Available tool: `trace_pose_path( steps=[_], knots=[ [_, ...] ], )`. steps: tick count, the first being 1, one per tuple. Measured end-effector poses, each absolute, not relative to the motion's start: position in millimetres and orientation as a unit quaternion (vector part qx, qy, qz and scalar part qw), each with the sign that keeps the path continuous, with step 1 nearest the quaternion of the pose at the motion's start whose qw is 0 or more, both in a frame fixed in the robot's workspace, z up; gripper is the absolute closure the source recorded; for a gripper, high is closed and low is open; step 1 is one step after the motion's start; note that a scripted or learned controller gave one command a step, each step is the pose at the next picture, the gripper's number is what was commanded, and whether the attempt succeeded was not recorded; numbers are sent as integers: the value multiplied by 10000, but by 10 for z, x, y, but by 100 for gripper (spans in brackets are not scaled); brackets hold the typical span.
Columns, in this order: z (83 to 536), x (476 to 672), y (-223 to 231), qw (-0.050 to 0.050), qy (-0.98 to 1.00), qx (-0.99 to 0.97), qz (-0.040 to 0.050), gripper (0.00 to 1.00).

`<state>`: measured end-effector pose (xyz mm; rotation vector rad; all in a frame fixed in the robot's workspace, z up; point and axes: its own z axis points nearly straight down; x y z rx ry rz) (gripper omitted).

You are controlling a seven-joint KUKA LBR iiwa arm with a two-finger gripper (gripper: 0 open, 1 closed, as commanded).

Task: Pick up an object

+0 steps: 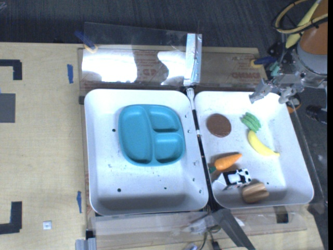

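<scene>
Yellow and smooth, the banana lies in the right bin, its curved length running from upper left to lower right, the thicker end toward the bin's far side. Just above it sits a small green ribbed piece, close to the banana's upper tip, though whether the two touch is unclear. A flat brown disc rests to the left of these, near the divider between the bins. Lower down, an orange carrot lies almost crosswise, its green stub at the left and its length tilted slightly upward to the right. Below it is a small black-and-white toy, and right beside that a rounded brown, bread-like piece, its long side nearly level.

Above the right bin's far right corner hangs the hand, metallic grey, at the end of the arm with its orange band. It touches none of the objects and nothing is between its fingers; how far apart they stand cannot be told from this angle.

Glossy white plastic forms the left bin, which holds a blue tray with rounded compartments. Both bins sit on a pale wooden tabletop.
</scene>
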<state>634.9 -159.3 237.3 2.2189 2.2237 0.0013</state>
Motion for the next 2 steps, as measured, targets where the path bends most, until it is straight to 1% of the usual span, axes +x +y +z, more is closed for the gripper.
trace_pose_path(
  steps=[1, 2],
  knots=[
    [969, 6109, -1817, 22, 7098, 7044, 15, 0],
    [863, 5889, -1779, 15, 7034, 7108, 9, 0]
  ],
)
